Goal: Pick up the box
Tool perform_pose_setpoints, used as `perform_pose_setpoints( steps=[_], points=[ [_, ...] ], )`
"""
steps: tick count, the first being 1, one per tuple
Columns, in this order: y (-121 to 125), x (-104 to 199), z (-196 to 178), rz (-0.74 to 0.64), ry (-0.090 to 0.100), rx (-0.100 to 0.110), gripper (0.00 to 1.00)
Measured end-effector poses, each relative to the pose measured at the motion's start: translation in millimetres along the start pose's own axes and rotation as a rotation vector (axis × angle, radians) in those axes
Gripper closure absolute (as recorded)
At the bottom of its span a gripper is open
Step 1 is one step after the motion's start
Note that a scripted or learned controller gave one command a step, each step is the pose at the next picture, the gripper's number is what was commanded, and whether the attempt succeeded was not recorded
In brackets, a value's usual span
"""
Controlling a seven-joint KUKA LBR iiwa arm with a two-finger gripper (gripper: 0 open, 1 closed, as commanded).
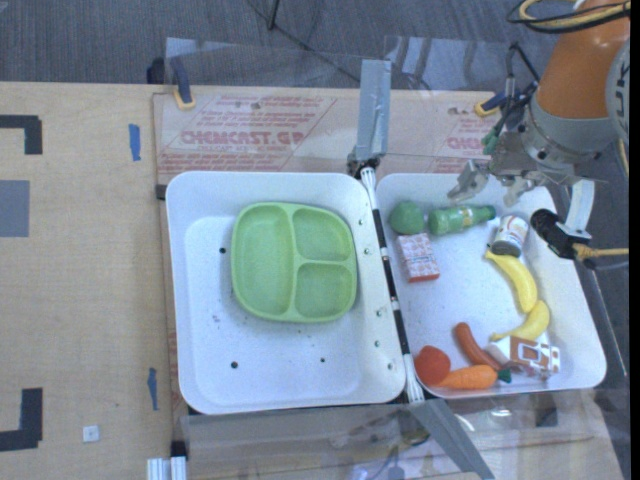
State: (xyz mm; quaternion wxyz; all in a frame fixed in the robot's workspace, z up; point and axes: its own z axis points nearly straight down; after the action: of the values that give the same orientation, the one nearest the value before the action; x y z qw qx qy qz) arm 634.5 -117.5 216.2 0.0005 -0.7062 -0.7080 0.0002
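Near the far edge of the right bin (590,353), the gripper (493,176) hangs over the rim; whether it is released or clenched I cannot tell, and nothing is seen in its grasp. The box (418,257), red and white, lies flat close to that bin's left wall, just this side of a green ball (407,217) and a green bottle (462,217). A descent aimed loosely could land on the ball or bottle instead, since both sit near the box, and the wall beside the box leaves little room for a finger on that side. Also in the right bin are a small white bottle (510,236), a banana (524,293), a sausage (471,343), a tomato (432,363), a carrot (467,377) and a small carton (531,354) by the near edge. A green divided plate (294,261) rests alone in the left bin (200,358).
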Motion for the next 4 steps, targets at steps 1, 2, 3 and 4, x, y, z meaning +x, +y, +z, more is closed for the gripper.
perform_pose_setpoints(
  steps=[1,2,3,4],
  points=[
    [-73.1,18.8,118.4,-0.436,-0.001,-0.003,0.00],
    [-16.3,14.5,127.1,-0.489,-0.005,-0.011,0.00],
    [-30.6,83.9,30.7,-0.539,-0.002,-0.004,0.00],
    [-33.8,63.5,-67.8,-0.463,-0.003,-0.005,0.00]
  ],
)
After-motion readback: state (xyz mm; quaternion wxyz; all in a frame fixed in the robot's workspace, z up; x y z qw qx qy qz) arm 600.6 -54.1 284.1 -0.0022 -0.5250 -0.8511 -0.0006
